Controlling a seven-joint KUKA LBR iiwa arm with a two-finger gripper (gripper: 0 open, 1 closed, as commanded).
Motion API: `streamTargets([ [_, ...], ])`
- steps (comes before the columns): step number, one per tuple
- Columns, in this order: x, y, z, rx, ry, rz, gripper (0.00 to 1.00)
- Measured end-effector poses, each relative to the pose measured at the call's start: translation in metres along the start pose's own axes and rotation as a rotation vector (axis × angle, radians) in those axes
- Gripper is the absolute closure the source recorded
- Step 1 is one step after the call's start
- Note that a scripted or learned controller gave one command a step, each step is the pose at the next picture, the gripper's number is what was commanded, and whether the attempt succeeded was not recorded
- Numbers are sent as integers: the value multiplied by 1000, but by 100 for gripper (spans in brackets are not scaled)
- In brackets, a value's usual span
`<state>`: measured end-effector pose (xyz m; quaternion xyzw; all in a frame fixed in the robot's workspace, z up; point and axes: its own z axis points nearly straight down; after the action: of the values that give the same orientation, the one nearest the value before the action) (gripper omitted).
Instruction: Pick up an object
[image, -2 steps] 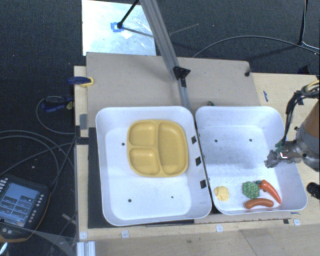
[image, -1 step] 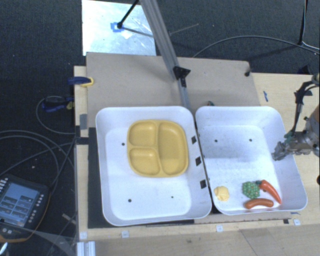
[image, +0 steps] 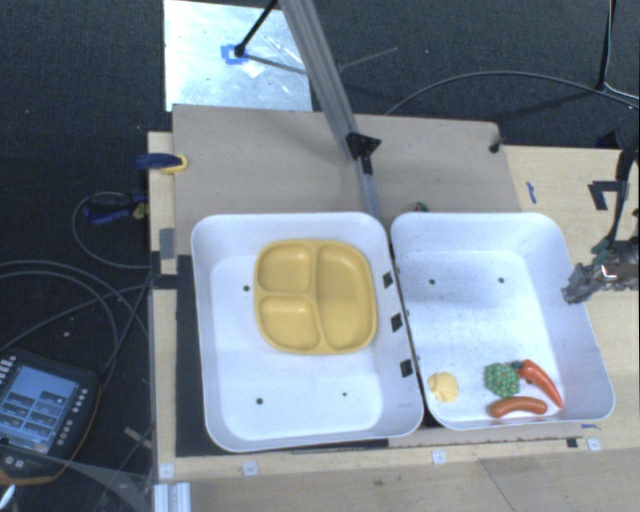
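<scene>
Toy food sits clustered in the near right corner of the right white bin (image: 470, 240): a red-orange plastic carrot (image: 541, 381), a bumpy green broccoli-like piece (image: 501, 378), an orange sausage (image: 518, 407) and a small yellow lump (image: 443, 386). All look light, rigid and smooth; the sausage, lying apart, seems best pinched across its middle. At the bin's right rim the gripper (image: 583, 284) is too blurred to judge

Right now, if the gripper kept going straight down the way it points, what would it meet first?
Probably the right bin's outer rim or sloped wall: the gripper sits at that edge. Depth is unclear from this slanted view. The toy foods lie farther toward the near corner, off that line.
</scene>
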<state>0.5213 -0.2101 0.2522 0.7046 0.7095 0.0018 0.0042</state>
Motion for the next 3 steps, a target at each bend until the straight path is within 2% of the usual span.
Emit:
streamTargets([
  [3,168,71,-10,4,5,-5,100],
])
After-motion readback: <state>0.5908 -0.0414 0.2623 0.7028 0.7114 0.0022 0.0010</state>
